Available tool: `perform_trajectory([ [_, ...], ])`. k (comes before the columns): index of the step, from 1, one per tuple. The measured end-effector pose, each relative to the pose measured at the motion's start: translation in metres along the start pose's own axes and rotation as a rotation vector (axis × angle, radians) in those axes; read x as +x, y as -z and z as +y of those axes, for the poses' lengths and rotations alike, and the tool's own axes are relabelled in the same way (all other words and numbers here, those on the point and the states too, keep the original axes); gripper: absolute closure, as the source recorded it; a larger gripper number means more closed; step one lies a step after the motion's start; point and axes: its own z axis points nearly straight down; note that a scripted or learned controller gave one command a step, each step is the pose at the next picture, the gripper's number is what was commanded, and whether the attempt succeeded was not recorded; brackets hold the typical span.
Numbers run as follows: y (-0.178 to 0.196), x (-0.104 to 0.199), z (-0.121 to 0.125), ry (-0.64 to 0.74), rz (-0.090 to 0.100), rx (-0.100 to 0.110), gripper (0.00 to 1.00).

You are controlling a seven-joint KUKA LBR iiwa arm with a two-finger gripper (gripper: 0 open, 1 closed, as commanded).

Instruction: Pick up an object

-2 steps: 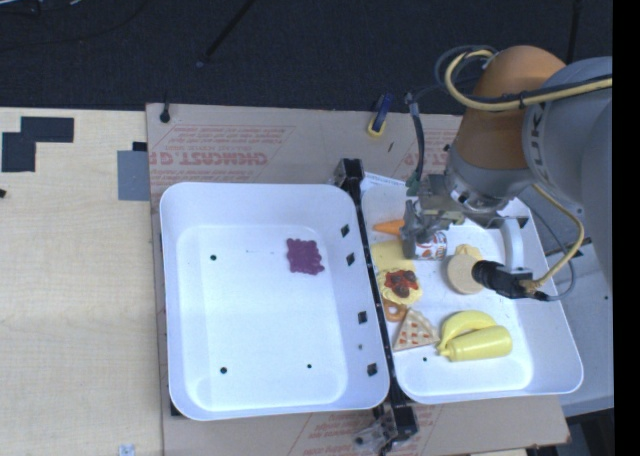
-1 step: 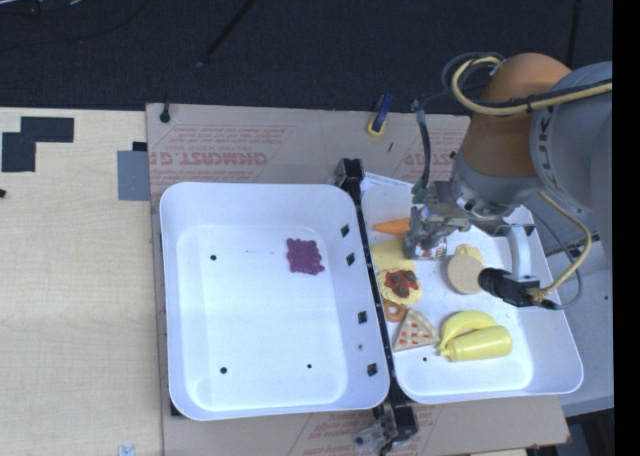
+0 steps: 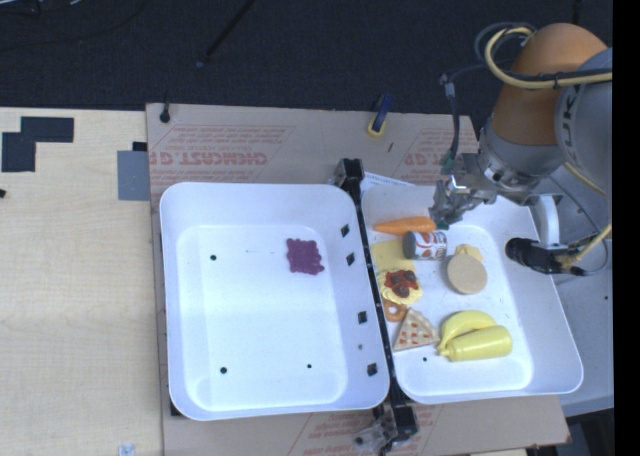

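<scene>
**Gripper poised over the carrot**

The gripper [image 3: 447,206] hangs just above the carrot's [image 3: 404,227] right end, apparently lining up a grasp; jaw state I cannot tell. The carrot lies flat in the right bin [image 3: 545,329], long axis left-right, beside the can [image 3: 426,243], far from the grapes [image 3: 305,255]

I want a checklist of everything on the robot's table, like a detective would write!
Surface: a wooden bench with brown cardboard under two white bins.
Job's things: purple grapes alone in the left bin; in the right bin, carrot, small can, round cracker, pizza slice, banana.
Clutter: blue and yellow clip on the cardboard.
Grippers: pincer hanging above the carrot, at the right bin's far end.
Cables: yellow and black ones looped around the arm.
Surroundings: dark floor behind the bench.
</scene>
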Motion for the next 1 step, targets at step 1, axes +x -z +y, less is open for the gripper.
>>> perform_trajectory([
  [1, -0.0592, -0.0443, -0.0416, -0.003, 0.001, 0.007, 1.0],
])
